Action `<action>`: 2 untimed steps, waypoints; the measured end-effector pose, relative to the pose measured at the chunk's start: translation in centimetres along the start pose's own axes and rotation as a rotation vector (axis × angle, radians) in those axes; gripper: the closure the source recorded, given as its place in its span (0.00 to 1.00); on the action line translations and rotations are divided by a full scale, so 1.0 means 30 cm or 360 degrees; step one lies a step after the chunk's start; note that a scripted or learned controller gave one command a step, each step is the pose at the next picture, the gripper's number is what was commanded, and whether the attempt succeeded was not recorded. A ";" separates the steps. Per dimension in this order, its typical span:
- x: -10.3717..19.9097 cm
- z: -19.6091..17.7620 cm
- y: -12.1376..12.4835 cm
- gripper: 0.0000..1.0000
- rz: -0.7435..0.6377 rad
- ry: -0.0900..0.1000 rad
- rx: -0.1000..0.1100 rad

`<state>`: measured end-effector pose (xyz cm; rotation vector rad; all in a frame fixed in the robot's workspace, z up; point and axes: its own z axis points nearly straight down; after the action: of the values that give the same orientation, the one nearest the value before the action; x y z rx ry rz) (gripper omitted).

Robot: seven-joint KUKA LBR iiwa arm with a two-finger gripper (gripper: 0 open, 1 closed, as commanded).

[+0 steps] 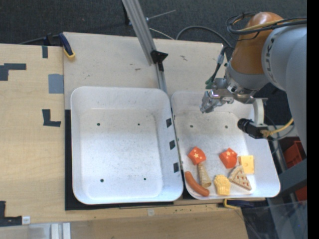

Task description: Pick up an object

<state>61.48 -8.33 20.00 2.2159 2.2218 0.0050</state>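
The claw [208,105] hangs over the upper part of the right bin [185,114], right of the frame's centre; whether it is released or clenched cannot be told. The toys lie well apart from it in that bin's lower end: a red mushroom [197,156], a red block [228,158], a yellow block [246,164], a pizza slice [240,179], a corn piece [222,184] and a sausage [196,184]. The left bin [119,143] sits beside it on the desk [30,133].

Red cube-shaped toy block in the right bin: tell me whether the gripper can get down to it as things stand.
Probably yes. The red cube-shaped toy block lies uncovered, apart from the yellow square block beside it. The gripper hangs over the same white bin, nothing between.
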 end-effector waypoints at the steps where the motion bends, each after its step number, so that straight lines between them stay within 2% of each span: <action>1: 0.002 -0.073 0.002 1.00 0.0001 0.0001 0.0005; 2: 0.215 -0.075 0.047 1.00 -0.0008 0.0004 0.0009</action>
<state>62.87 -1.89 22.25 2.2140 2.2318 0.0018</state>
